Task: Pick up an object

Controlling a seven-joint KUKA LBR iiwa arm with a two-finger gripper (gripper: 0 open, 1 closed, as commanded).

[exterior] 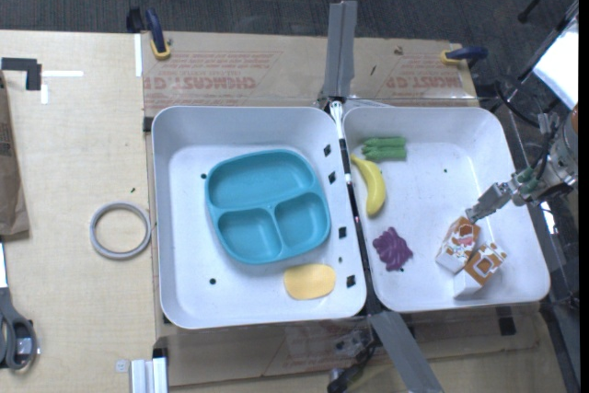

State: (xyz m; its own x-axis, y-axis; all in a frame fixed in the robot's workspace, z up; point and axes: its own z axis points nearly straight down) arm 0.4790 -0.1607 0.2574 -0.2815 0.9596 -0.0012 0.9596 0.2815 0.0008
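My gripper reaches in over the right rim of the right bin, its tip just above and to the right of a white and orange carton. A second carton piece lies beside the first. A yellow banana, a green object and a purple bunch of grapes lie on the bin's left side, well apart from the gripper. Nothing shows as held.
The left bin holds a blue divided tray and a yellow oval object. A grey ring lies on the wooden bench to the left. A metal post stands behind the bins.
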